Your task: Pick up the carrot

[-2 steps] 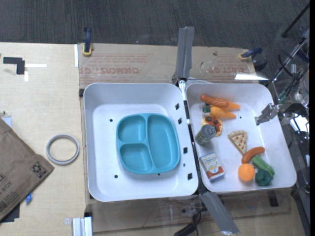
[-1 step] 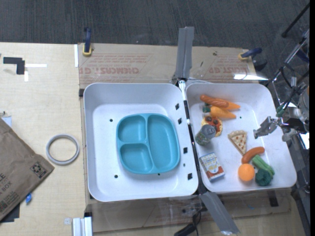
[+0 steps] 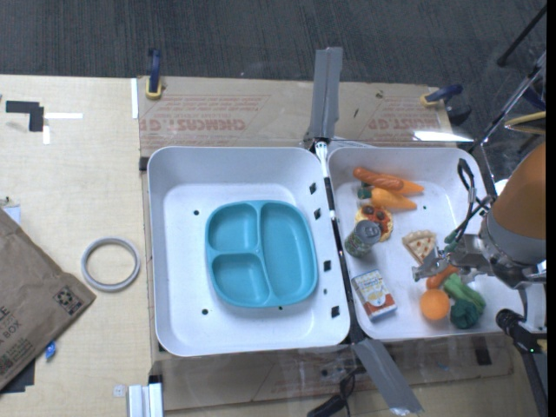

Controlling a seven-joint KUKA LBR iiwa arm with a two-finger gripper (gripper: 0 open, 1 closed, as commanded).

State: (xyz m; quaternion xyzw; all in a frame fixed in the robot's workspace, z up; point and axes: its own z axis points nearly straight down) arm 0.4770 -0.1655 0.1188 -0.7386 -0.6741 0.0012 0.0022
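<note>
Camera view: pincer is sitting low in the right bin, over its lower right part, next to the pizza slice; can't tell how it's set. Carrot is lying well apart, in the upper middle of that bin, just below the hot dog. An orange and green broccoli are lying just below the pincer. A can and a juice carton are lying along the bin's left side. Teal divided plate is sitting in the left bin. Tape ring is lying on the worktop.
</note>
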